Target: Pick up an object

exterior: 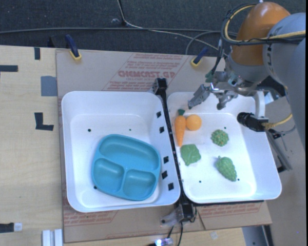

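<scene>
Above the far edge of the right bin, the pincer hangs with its fingers spread and seemingly nothing between them, while the carrot lies by the bin's left wall, touching the orange ball, with three green vegetables nearby.

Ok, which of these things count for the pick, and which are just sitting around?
For the pick:
gripper, open, above the right bin
carrot
orange ball
three green vegetable pieces

Just lying about:
blue divided plate in the left bin
two clamps on the cardboard's far edge
</scene>
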Controlling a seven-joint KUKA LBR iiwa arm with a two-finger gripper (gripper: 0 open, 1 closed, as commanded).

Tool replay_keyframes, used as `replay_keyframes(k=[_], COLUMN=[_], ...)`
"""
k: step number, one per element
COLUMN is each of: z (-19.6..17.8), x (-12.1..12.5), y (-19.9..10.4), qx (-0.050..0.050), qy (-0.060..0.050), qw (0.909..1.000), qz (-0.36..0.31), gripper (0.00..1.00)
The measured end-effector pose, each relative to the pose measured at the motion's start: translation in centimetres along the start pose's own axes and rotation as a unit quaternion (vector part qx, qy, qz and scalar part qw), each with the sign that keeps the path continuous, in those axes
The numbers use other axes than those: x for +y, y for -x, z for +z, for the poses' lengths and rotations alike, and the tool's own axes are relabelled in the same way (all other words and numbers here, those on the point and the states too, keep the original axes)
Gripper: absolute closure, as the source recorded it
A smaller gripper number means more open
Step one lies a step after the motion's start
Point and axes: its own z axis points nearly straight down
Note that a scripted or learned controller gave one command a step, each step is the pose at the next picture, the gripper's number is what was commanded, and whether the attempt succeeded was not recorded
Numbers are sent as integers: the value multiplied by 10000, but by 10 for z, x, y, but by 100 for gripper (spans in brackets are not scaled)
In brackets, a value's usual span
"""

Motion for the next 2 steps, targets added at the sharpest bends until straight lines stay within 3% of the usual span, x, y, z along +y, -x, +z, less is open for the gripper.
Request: replay_keyframes(k=[2], z=[117], x=[-5], y=[3], qx=[3], qy=[14], qw=[10000], qz=[-2], gripper=[0])
